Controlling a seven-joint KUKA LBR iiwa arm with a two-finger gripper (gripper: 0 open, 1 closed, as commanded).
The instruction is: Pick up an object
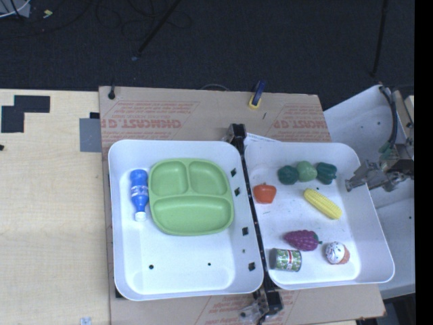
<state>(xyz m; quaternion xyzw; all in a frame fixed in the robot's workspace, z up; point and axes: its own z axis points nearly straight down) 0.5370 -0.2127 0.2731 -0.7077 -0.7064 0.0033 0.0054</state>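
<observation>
Nearest you, can point(286, 260) and ball point(335, 252) crowd the right bin's point(376, 229) front wall; end effector point(353, 183) state unclear at the rim, so expect a blocked, slipping grasp.

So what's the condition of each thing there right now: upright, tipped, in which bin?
Blue bottle: lying flat, left bin, beside the plate.
Green divided plate: right side up, left bin.
Orange toy pepper: right bin, near the divider.
Green toy vegetables: clustered, right bin.
Toy corn: lying flat.
Purple toy grapes: lying flat.
Small can: on its side.
Red-and-white ball: resting near the can.
Gripper: at the right bin's edge, holding nothing visible.
</observation>
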